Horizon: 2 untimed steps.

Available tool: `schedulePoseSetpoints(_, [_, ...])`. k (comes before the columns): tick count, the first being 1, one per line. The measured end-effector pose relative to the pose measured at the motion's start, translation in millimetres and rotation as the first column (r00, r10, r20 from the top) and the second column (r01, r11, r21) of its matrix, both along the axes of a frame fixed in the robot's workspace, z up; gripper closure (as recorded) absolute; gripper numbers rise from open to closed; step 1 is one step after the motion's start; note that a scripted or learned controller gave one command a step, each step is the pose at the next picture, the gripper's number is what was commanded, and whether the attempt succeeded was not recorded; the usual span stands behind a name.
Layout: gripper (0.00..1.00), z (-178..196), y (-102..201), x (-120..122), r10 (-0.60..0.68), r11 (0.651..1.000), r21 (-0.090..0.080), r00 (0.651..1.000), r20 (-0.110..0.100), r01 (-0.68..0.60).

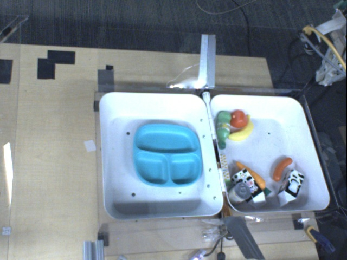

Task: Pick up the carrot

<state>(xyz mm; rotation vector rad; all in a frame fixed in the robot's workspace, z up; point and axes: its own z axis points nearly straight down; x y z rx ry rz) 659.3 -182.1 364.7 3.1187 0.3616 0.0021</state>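
A single fixed camera looks down from above at a slant, taking in the pale wooden tabletop from a moderate height. Two shallow white plastic bins sit side by side at centre: the left bin and the right bin. Dark grey carpeted floor fills the far part.

carrot hemmed by black-and-white toys at the right bin's near wall, open floor behind, sausage nearby
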Motion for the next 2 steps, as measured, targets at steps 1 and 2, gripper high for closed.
schedulePoseSetpoints(1, [1.0, 53, -22, 2, -0.017, 1.0, 0.0, 1.0, 0.0, 0.017])
schedulePoseSetpoints(2, [1.0, 23, -22, 4, -0.015, 1.0, 0.001, 1.0, -0.005, 0.015])
